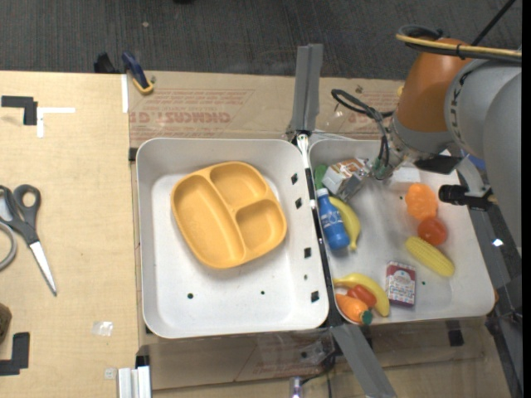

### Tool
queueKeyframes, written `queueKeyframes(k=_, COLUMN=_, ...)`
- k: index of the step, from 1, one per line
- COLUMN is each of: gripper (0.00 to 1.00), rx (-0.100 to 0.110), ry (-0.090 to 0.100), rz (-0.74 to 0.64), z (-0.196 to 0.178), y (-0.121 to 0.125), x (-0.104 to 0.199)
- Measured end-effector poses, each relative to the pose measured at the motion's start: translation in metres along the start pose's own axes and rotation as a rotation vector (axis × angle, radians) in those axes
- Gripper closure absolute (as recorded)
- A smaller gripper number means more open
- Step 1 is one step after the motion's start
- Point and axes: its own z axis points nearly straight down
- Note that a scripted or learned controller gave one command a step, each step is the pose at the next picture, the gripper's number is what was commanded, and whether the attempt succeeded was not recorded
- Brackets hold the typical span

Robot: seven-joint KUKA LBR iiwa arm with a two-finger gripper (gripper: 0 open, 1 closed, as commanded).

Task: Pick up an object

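Printed red lettering runs across the cardboard sheet (211, 106) behind the left bin (149, 247); it appears reversed and cannot be read reliably. The small red-and-white carton (401, 284) and blue bottle (333, 220) carry labels too small to read.

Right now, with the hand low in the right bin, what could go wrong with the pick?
1. The hand sits among a packet, a blue bottle and a banana packed close together, so it may knock or catch more than one.
2. These lie near the bin's left wall, so a finger may hit it.
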Motion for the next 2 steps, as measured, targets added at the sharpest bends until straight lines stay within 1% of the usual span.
queueKeyframes(k=1, gripper=0.0, rx=0.003, ry=0.003, rz=0.159, z=0.002, y=-0.072, x=0.066)
queueKeyframes(k=2, gripper=0.0, rx=0.003, ry=0.002, rz=0.567, z=-0.021, y=-0.041, x=0.01)
